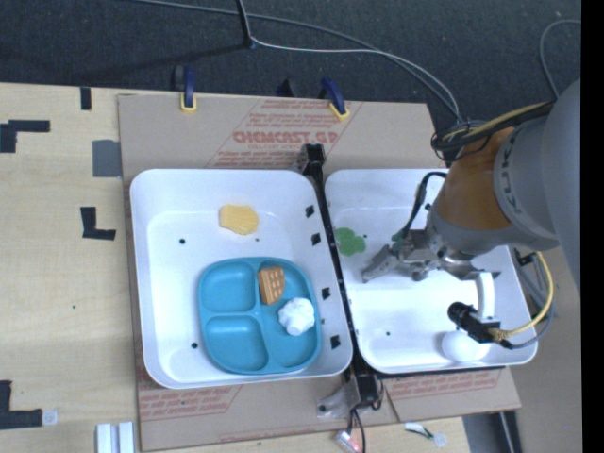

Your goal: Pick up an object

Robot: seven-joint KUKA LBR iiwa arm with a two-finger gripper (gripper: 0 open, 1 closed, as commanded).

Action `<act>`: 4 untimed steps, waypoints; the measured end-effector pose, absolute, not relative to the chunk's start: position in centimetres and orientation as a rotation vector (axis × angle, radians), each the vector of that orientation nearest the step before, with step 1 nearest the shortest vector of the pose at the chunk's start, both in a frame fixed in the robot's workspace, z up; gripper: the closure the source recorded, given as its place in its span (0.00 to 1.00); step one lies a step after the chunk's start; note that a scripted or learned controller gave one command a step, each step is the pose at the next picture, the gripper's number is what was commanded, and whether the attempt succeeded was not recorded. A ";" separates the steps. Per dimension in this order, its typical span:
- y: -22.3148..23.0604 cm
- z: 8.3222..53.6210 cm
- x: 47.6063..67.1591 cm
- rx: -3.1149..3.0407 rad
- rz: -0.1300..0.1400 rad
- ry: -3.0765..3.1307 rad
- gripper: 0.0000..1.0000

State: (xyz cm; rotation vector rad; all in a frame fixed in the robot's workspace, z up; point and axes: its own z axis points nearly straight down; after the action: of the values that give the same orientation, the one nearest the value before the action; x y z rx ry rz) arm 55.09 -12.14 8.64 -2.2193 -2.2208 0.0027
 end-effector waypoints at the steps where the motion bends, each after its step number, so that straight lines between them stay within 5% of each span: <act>1: -12.2 9.9 55.2 -2.221 0.000 -2.222 1.00; 4: -13.2 26.9 53.6 -2.224 -0.004 -2.224 1.00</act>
State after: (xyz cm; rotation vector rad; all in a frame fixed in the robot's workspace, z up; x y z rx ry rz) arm 53.59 -13.20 26.88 -2.2235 -2.2241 -0.0039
